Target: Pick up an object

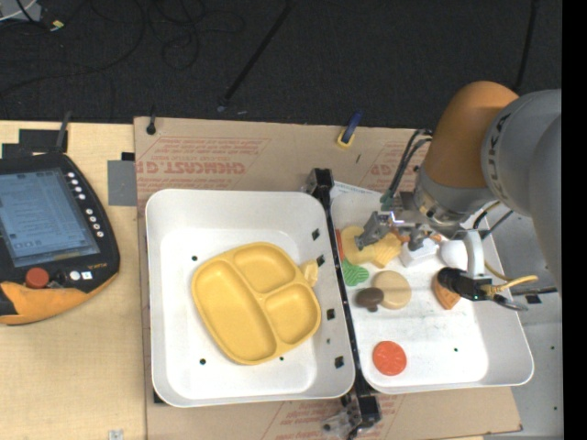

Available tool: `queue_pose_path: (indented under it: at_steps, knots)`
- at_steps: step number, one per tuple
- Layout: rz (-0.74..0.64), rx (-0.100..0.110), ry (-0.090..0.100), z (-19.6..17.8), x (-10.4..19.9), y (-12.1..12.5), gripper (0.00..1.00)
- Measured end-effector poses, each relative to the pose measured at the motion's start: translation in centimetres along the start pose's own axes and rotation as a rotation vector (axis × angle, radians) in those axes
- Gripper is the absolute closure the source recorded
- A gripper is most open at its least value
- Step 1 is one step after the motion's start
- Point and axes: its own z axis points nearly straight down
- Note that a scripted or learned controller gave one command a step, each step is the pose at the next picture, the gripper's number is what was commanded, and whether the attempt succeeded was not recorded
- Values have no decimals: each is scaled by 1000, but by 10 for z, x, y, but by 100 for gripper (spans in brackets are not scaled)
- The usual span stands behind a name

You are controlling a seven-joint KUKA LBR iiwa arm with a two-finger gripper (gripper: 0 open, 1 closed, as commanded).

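My gripper (395, 235) hangs low over the back left of the right bin (500, 356), open. One of its fingers (371, 232) stands left of a yellow wedge-like piece (383, 250), the other to that piece's right. Whether they touch it is unclear. Just in front lie a green ridged piece (355, 274), a small brown mushroom shape (369, 298) and a beige round piece (395, 290). A red-orange disc (390, 357) rests near the bin's front. An orange-brown piece (446, 294) lies to the right, and a red piece (339, 243) sits against the bin's left wall.
The left bin (174, 218) holds a yellow three-compartment plate (257, 301). A divider with black clips (335, 282) separates the bins. A teach pendant (50, 236) lies on the bench at far left. Bare floor shows in the right bin's front right.
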Motion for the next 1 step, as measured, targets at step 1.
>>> queue_pose_path:
  at_steps: [1]
  knots:
    - [2,-1,0,54,3,0,0]
